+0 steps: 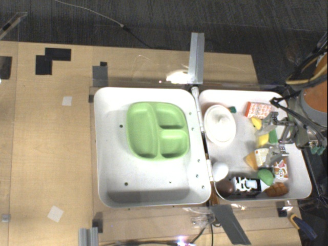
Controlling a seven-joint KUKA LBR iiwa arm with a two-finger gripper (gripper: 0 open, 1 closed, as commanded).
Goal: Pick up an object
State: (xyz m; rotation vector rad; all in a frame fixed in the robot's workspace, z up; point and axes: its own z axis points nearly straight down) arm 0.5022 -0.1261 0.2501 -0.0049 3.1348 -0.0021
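Observation:
My gripper (271, 137) hangs over the right side of the right bin (241, 97), reaching in from the right, and it stands open. Beneath it lie a small green piece (272, 136) and a yellow piece (263, 140); neither is clearly held. Around them lie a red-orange box (258, 108), another yellow item (255, 122), a white bowl (221, 123), a white ball (220, 170), a green ball (265, 176), a black-and-white item (245, 184) and a brown item (277, 189).
The left bin (110, 152) holds a green divided plate (156, 129). A grey metal post (197, 60) stands behind the wall between the two bins. Cables and the arm's body crowd the right edge.

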